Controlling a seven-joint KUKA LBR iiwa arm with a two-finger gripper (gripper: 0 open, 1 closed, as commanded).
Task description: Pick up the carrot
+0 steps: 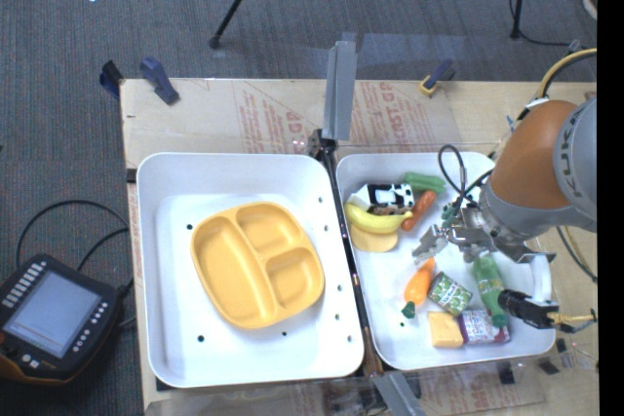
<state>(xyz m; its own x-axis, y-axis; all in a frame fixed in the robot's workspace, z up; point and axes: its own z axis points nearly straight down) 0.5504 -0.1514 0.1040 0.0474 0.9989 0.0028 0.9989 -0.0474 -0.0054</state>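
Orange carrot lies just below-left of my gripper.
I see its fingers spread apart, holding nothing; banana sits to its left.

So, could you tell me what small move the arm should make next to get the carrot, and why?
Probably a short shift toward the bench's front edge, then down: the gripper hovers just above the carrot, which lies free in the right bin beside the green packet.

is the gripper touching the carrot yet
Cannot tell. In the camera view the gripper sits just above the carrot in the right bin, its tips ending right at the carrot's top, with no plain gap or contact.
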